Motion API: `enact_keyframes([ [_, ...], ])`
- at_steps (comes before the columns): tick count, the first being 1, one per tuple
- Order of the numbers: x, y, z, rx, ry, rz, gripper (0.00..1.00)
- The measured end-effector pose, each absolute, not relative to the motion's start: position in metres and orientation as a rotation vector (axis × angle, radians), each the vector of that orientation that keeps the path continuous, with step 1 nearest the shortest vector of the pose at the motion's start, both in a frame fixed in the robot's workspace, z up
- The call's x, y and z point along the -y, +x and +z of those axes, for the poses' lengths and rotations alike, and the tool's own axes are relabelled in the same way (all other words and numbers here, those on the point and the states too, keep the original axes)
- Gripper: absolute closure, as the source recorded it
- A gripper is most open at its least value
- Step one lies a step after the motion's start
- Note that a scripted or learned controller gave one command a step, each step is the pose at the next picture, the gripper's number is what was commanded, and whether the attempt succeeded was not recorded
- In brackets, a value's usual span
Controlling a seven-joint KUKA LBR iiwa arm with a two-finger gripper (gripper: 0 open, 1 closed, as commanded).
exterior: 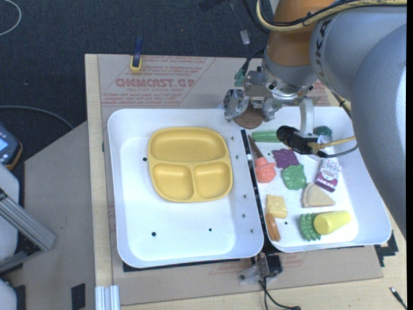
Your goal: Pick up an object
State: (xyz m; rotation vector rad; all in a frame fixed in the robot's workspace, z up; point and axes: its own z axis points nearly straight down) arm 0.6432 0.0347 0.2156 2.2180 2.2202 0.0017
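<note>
Item: gripper [248, 112], above the right bin's [364, 228] far-left corner; jaws' state cannot be told. Toy food pieces [303, 186] lie in that bin. Pick apparently not yet done.

One fixed camera looked down on the bench [161, 76] from above, at a slant; its near edge lay at the frame's bottom, the far edge and dark floor at the top; both white bins sat within the frame, the left bin [129, 205] near centre, the right bin [368, 218] toward the right side; the arm [361, 50] came in from the upper right, close to the lens and large, covering that bin's far corner.
</note>
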Motion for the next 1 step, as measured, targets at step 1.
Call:
enact_keyframes([
  [1,-0.0273,0.6449,0.2342,-2.219,2.219,0.005,1.0],
])
